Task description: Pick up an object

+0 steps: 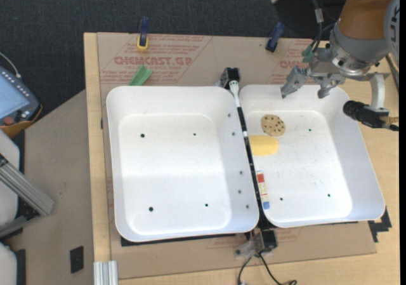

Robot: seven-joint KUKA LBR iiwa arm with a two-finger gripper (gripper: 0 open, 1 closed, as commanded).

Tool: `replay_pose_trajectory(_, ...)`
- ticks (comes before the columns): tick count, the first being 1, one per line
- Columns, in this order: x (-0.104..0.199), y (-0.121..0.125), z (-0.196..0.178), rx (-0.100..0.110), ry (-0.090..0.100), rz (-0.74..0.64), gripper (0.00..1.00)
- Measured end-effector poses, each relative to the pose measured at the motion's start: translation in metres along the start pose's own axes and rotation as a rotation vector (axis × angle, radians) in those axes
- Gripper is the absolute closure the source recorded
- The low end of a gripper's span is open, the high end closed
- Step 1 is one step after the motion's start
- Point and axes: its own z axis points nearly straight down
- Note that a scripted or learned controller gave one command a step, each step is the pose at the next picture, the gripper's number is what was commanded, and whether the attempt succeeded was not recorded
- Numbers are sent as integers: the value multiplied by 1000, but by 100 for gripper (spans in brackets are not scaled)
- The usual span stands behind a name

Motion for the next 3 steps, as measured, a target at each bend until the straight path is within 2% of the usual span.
replay_pose_trajectory(1,-34,11,-132,-19,-7,2,0)
replay_pose_trajectory(2,-104,-6,-238,-16,-10,7,0)
replay_pose_trajectory(3,-124,-99,-305,-12,-6,6,0)
